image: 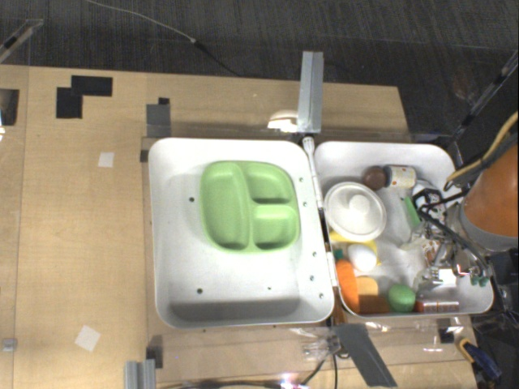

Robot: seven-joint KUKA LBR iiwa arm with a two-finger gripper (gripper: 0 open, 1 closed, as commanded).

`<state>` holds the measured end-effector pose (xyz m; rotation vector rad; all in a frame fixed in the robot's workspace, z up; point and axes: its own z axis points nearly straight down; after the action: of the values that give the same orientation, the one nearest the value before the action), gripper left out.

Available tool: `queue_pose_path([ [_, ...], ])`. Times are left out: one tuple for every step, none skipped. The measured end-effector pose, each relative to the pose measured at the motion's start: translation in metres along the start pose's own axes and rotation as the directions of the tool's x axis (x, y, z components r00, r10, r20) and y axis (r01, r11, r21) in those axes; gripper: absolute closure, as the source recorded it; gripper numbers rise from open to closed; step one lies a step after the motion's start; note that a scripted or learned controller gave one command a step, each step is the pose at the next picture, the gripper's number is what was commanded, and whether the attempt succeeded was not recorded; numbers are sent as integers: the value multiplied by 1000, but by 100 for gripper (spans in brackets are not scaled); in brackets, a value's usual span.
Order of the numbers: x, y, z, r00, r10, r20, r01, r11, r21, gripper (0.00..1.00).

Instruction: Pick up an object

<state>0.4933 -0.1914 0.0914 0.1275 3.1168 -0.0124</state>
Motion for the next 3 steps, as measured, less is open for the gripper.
queue_pose_path([
  [-7,2,-14,1000,-8,21,8,1000,2,100],
  [-93,-5,-141,981,-195,-6,195,981,-6,100],
  [-69,-8,-123,799,-601,-7,601,799,-14,100],
])
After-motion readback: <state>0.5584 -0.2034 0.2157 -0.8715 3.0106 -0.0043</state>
